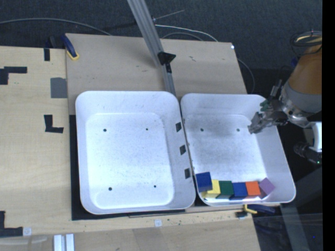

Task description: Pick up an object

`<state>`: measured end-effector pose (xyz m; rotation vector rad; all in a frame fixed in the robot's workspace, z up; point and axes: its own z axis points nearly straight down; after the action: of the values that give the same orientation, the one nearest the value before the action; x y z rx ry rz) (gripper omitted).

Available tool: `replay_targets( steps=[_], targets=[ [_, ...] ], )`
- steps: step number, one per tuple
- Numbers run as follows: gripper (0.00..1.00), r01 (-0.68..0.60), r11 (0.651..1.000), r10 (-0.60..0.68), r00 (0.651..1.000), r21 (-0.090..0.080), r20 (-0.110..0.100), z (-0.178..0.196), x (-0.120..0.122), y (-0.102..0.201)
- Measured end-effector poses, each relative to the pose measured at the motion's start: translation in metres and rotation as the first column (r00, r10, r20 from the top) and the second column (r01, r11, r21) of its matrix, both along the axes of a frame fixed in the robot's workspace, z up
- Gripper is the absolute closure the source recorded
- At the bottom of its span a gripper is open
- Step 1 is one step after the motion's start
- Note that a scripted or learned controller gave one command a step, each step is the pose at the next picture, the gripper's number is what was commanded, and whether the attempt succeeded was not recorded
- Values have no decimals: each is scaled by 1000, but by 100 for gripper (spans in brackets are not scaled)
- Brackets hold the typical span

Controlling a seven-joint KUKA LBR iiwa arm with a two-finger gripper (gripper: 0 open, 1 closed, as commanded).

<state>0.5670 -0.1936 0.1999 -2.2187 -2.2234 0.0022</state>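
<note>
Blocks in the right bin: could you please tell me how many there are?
6, along the near wall: blue, yellow, green, blue, orange, purple. Others may hide beneath.

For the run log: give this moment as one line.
gripper: over right bin, far right side | blocks: row at near edge, untouched | grasp: none yet

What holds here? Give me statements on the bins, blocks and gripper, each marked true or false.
1. The blocks lie in the right bin. True.
2. The blocks sit along the bin's far wall. False: they line the near wall.
3. The gripper is over the right bin's right edge. True.
4. A purple block ends the row on the right. True.
5. The gripper holds a block. False: the blocks all lie in the bin.
</note>
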Motion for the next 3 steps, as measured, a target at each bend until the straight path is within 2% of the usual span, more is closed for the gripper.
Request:
replay_targets(
  steps=[1,2,3],
  targets=[
    [100,-1,1000,1,1000,-1,4,7,48,-15],
    [100,-1,1000,1,1000,-3,10,96,77,-15],
    [100,0,1000,0,1000,-2,8,161,76,-16]
  ],
)
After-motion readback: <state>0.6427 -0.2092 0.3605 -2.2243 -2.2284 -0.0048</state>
